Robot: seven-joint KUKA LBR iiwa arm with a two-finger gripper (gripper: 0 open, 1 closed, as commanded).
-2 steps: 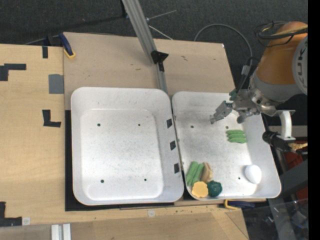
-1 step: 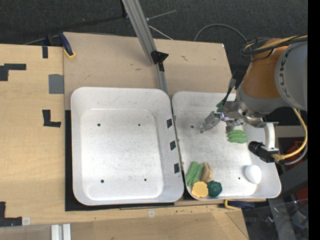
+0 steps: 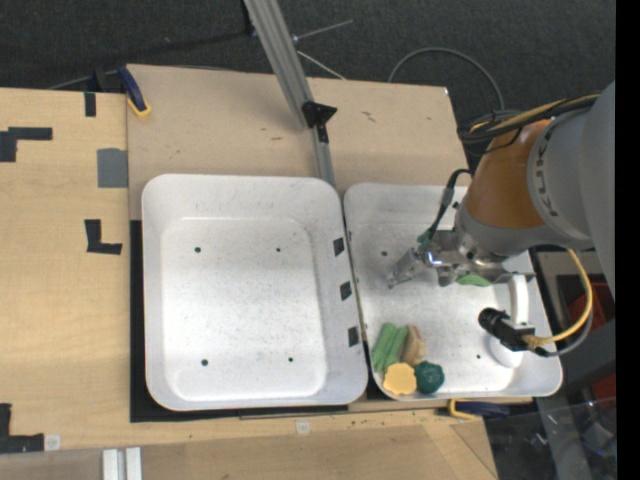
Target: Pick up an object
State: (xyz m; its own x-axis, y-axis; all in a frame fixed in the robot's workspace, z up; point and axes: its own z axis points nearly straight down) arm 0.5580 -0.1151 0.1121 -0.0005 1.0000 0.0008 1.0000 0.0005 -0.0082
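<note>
Reaching in from the right, the grey arm [image 3: 560, 183] with its orange band is hanging over the right bin [image 3: 380, 218], and its gripper [image 3: 405, 271] is pointing left above the bin's bare middle floor. Whether the claw is wide or narrow I cannot tell, since its tip is small and blurred. Nothing is showing between its tips. Several small objects are lying bunched at the bin's near left corner: a green ridged piece [image 3: 388, 343], a tan piece [image 3: 413, 346], a yellow piece [image 3: 400, 378] and a dark green piece [image 3: 430, 376], all touching or nearly so, well apart from the gripper. The left bin [image 3: 160, 268] is sitting just beside
</note>
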